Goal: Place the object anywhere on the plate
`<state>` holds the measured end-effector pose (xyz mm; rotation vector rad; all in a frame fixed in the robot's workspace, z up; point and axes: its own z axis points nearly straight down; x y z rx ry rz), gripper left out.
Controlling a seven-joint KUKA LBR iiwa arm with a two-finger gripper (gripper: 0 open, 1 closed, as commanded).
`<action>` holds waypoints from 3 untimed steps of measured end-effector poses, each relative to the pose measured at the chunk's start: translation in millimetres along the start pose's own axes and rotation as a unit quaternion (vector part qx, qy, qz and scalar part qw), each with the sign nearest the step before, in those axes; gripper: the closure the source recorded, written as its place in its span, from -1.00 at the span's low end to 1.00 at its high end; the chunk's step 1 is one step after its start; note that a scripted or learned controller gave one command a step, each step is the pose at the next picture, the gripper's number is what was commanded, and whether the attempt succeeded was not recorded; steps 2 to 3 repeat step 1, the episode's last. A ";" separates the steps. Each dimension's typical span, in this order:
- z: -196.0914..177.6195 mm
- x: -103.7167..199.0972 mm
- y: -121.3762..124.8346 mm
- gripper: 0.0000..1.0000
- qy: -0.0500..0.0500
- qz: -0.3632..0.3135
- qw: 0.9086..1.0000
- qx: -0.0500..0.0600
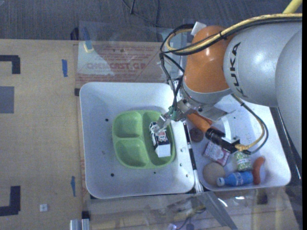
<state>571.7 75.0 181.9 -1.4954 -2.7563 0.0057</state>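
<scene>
A green divided plate (129, 140) lies in the left white bin (96, 128). On the plate's right compartment sits a small carton (162, 144), white at its near end and dark with red print at its far end. My gripper (157, 127) reaches down from the right and ends right at the carton's far end, touching or nearly touching it. The arm's orange band and grey wrist hang above the gap between the two bins.
The right bin (278, 176) holds several items: an orange piece (199, 120), a black cylinder (217, 136), a pink packet (214, 152), a beige ball (213, 172), a blue bottle (237, 179), a green can (243, 162) and a red sausage (259, 169). A clear sheet (120, 56) lies behind the left bin.
</scene>
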 end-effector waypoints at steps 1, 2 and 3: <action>-100.2 -18.0 47.0 -1.00 -0.001 -0.010 1.000 -0.001; -100.2 -18.0 47.0 -1.00 -0.001 -0.010 1.000 -0.001; -100.2 -18.0 47.0 -1.00 -0.001 -0.010 1.000 -0.001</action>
